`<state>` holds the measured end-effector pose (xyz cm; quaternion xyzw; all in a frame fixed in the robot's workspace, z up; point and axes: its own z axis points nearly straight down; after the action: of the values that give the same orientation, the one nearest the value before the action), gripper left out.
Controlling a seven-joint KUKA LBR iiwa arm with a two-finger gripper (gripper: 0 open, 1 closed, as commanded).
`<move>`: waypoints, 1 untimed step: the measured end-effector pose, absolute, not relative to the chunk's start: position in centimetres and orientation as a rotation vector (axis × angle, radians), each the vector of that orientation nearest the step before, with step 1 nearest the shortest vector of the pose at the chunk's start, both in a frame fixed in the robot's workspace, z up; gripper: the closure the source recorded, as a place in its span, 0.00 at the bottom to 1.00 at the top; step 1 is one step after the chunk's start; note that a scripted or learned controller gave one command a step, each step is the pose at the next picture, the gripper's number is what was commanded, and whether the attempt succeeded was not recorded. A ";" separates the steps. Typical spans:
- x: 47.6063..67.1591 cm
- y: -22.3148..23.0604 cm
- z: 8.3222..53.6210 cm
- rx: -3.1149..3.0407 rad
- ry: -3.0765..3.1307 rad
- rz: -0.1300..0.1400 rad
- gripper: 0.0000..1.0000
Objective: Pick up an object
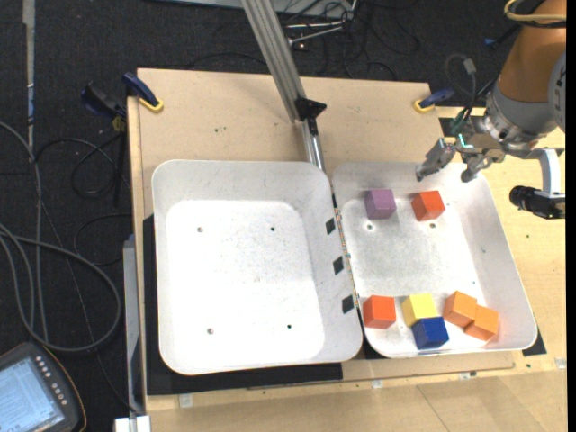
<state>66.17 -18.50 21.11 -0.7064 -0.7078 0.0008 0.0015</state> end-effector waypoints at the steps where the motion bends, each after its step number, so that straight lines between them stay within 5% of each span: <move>1: 66.2 -18.5 21.3 -2.218 -2.225 0.002 0.00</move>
<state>66.22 -18.48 21.31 -0.7059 -0.7083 0.0007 0.0002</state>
